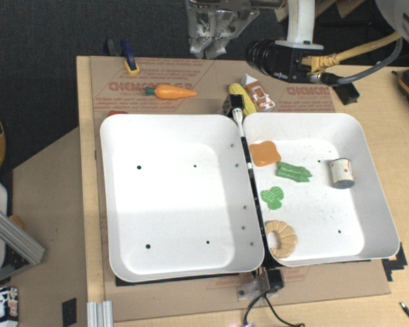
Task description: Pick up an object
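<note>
Nearest the lens, a tan ring-shaped pastry (281, 238) sits at the right bin's (368, 182) front-left corner. Behind it come a green leaf piece (273, 196), a green pod (294, 173), an orange slab (264, 153) and a small silver can (341, 172). Gripper (213, 39) hangs high beyond the table; whether the jaws are spread or closed, I cannot tell. Carrot (172, 92) lies behind the left bin (123, 203).

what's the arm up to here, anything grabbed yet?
Nothing grabbed. The gripper hangs above the bench's far edge, beyond both bins. The right bin holds an orange piece, two green pieces, a small can and a tan ring. A toy carrot lies on the cardboard behind the left bin.
</note>
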Tool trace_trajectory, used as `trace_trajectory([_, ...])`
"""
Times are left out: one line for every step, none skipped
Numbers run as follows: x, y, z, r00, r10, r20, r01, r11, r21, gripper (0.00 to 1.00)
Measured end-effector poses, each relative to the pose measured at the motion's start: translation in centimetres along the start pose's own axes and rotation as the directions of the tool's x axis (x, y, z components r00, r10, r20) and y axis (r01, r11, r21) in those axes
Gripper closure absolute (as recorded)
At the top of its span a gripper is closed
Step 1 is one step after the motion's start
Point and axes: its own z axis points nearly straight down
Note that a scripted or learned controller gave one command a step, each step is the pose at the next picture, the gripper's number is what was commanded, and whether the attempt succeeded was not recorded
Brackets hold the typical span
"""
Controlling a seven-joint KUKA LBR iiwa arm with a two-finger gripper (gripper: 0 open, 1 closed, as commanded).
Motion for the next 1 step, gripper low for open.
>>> trace_trajectory([0.00, 0.00, 0.06, 1.000, 0.000, 0.001, 0.000, 1.000, 0.001, 0.00])
